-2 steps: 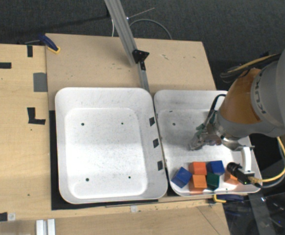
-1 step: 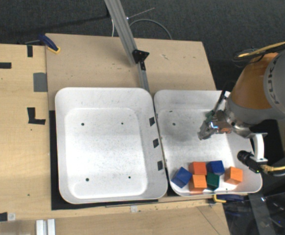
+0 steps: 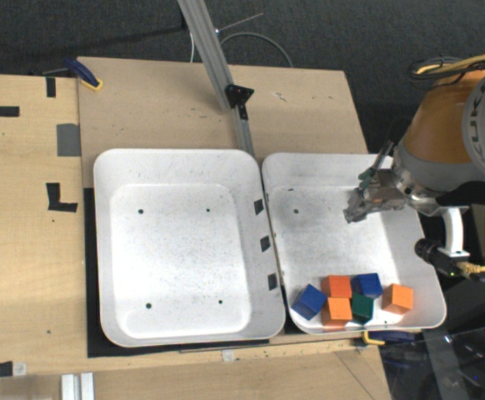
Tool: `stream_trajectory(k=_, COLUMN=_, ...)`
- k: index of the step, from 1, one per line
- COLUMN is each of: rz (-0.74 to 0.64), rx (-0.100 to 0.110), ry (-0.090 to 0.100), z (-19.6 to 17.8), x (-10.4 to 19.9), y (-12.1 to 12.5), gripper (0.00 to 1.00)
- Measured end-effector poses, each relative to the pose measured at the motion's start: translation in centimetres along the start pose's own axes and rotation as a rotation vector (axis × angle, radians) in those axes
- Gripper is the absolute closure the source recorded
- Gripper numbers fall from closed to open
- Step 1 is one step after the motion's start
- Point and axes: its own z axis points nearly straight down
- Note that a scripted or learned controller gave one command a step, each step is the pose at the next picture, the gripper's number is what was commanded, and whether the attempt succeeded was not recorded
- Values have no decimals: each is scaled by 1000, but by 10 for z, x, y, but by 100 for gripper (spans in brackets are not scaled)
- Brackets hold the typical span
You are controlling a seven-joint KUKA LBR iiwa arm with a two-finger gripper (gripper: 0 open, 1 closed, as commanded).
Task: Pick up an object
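Observation:
Several small blocks lie bunched along the near edge of the right bin (image 3: 309, 182): a blue block (image 3: 309, 300), an orange block (image 3: 338, 286), another blue block (image 3: 367, 284), a second orange block (image 3: 338, 309), a green block (image 3: 362, 307) and an orange block (image 3: 399, 297) off to the right. My gripper (image 3: 357, 209) hangs over the right bin's far right part, well away from the blocks, with nothing seen between its fingers.
The left bin (image 3: 176, 182) stands beside the right one. A slanted metal bar (image 3: 213, 52) runs down to the gap between the bins. The arm's orange band (image 3: 442, 123) and grey body fill the right side.

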Motion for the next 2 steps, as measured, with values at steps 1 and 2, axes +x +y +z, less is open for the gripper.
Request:
stream_trajectory(k=1, rz=0, rx=-2, ry=-1, z=-62, x=2, y=6, gripper=100)
stream_trajectory(k=2, rz=-4, rx=5, ry=3, z=-64, x=58, y=2, gripper=100)
